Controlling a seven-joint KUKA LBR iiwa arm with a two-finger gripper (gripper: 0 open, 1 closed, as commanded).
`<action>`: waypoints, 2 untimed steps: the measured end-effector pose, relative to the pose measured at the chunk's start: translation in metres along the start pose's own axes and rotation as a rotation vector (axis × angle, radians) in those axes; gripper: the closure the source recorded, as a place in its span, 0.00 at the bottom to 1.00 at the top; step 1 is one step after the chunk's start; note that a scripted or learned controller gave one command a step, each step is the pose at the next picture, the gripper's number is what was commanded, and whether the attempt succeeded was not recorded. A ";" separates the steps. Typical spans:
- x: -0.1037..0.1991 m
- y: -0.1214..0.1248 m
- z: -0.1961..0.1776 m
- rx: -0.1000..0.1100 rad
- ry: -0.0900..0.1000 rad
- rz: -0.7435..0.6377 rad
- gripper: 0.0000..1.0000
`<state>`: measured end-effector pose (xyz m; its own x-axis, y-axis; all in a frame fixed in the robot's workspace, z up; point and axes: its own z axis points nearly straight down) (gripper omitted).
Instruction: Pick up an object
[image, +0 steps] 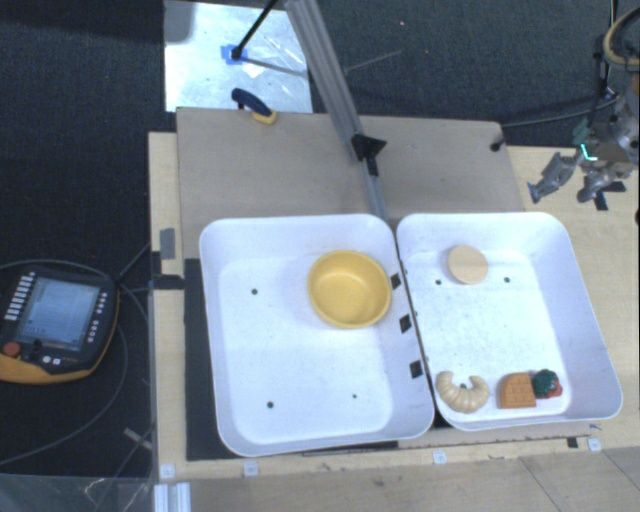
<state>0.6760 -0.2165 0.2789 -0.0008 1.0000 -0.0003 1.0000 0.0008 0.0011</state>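
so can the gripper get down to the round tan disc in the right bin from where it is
Probably yes: the round tan disc lies alone near the far wall of the right bin, nothing on it, and the gripper hovers just beyond that corner.

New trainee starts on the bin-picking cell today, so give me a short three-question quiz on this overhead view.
1. True or false: the yellow bowl sits in the left-hand bin of the view.
2. Which item lies nearest the view's top edge in the right-hand bin? A) croissant B) round tan disc C) orange cracker-like piece
3. Fill in: the tool hangs above the bench, outside the right-hand bin's far ____ corner.

Key: 1 true; 2 B; 3 right.
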 end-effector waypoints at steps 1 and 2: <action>0.000 0.000 0.000 0.000 0.000 0.000 0.00; 0.003 0.010 0.051 0.003 0.001 -0.001 0.00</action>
<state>0.6858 -0.2136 0.2279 -0.0015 1.0000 0.0005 1.0000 0.0015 -0.0018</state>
